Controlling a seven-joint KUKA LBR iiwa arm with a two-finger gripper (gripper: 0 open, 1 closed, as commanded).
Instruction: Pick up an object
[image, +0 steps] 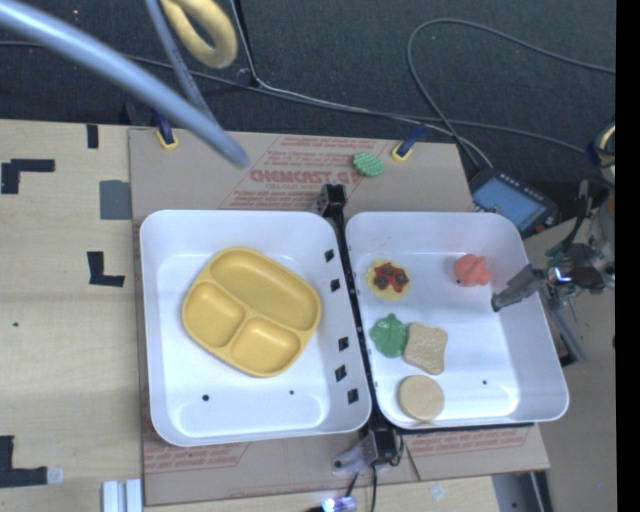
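Note:
The right bin holds several toy foods. A small round pizza lies near the divider, and a pink-red lump sits to its right. Below them are a green leafy piece, a tan bread slice touching it, and a round beige cookie. My gripper reaches in over the bin's right rim, just right of and slightly below the pink-red lump. Nothing shows in it.
A yellow divided plate lies in the left bin. On the cardboard behind the bins sits a small green object. A blue device and cables lie at the back right.

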